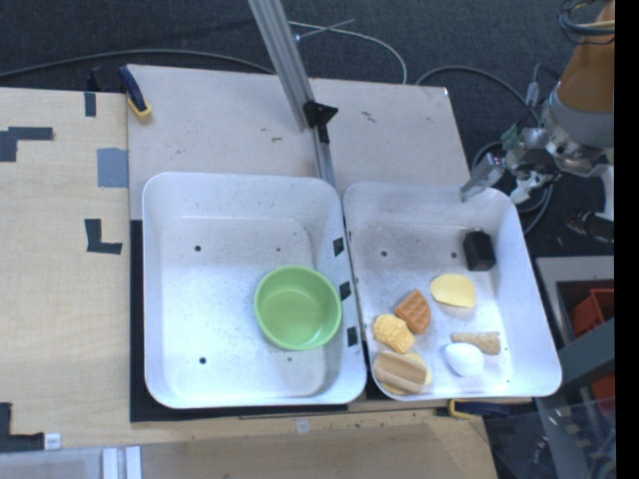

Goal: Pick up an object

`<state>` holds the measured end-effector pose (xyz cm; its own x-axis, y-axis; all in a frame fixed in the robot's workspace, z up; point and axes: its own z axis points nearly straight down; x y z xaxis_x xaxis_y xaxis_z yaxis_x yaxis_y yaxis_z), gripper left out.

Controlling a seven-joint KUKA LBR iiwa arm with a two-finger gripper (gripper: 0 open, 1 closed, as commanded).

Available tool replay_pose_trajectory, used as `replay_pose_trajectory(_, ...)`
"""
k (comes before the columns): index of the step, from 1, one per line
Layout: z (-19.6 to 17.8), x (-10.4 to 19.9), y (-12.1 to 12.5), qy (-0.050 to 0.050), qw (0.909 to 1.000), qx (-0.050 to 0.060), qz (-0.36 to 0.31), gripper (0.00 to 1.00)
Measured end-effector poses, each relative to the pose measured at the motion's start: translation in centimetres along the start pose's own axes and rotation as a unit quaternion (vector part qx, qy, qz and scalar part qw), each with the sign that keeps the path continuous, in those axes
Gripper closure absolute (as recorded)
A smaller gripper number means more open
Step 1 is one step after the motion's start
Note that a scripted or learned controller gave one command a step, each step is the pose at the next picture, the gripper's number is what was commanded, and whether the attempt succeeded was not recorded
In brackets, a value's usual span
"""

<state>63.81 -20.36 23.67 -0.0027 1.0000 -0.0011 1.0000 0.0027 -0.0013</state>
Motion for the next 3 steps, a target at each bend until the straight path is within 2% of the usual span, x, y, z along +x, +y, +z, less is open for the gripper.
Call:
replay_pose_trajectory(1,0.0,0.0,0.0,0.000,1.0000,0.000,0.000,0.00)
replay_pose_trajectory(2,6.3,0.5,0.4,0.001,1.0000,0.003,0.000,0.00)
replay_pose_trajectory(3,10.8,0.5,-0.1,0.000,1.0000,0.002,0.000,0.00)
